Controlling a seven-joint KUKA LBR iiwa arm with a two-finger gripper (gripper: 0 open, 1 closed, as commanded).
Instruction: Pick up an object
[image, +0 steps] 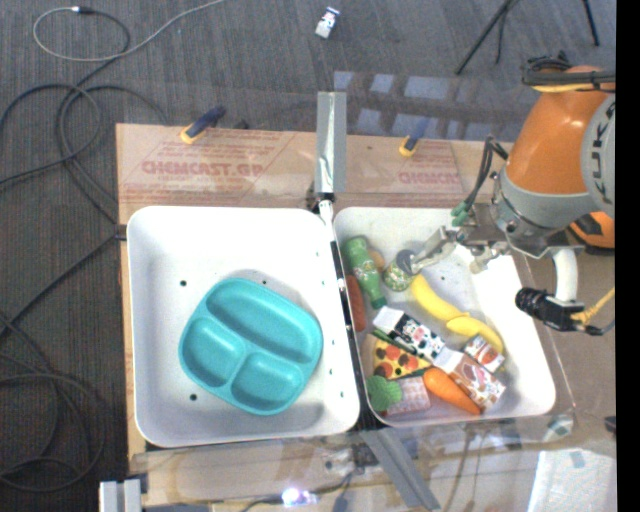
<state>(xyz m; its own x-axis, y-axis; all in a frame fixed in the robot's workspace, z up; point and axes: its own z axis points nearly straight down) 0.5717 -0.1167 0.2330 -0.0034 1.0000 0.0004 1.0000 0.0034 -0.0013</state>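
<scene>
Grey ribbed carpet with loose black cables lies around a cardboard-topped bench (230, 165) bearing two shallow white bins. Claw (455, 248) hangs over the right bin (520, 385), its metal fingers spread apart with nothing between them. Just left of it sits a small round grey piece (405, 265); further left, a green bottle-shaped toy (365, 265). Just below it, a curved yellow banana (450, 310). Further below lie a black-and-white patterned block (420, 335), an orange carrot (450, 390) and small printed packets, crowded and touching. Far left, in the left bin (160, 240), rests a glossy teal three-compartment plate (250, 345).
</scene>
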